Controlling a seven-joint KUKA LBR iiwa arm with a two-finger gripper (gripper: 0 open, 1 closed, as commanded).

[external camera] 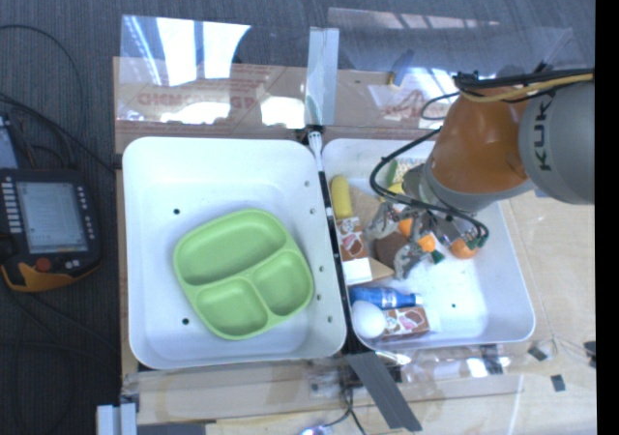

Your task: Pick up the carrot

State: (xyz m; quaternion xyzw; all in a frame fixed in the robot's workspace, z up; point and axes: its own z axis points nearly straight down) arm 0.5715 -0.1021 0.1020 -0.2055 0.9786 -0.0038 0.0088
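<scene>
The carrot (465, 248) is a small orange piece with a green bit at its left end, lying in the right bin (503, 312) just under the arm's wrist. My gripper (407, 243) hangs low over the middle of that bin, a little left of the carrot, among cluttered items. The grey arm with its orange band covers the bin's upper right part. Another orange patch shows at the gripper itself; I cannot tell whether it belongs to the carrot.
The right bin also holds a yellow item (340, 196), a brown and white packet (350, 241), a white bottle with a blue label (384, 299), a white ball (368, 323) and a red carton (407, 323). A green divided plate (243, 274) lies in the left bin (155, 182).
</scene>
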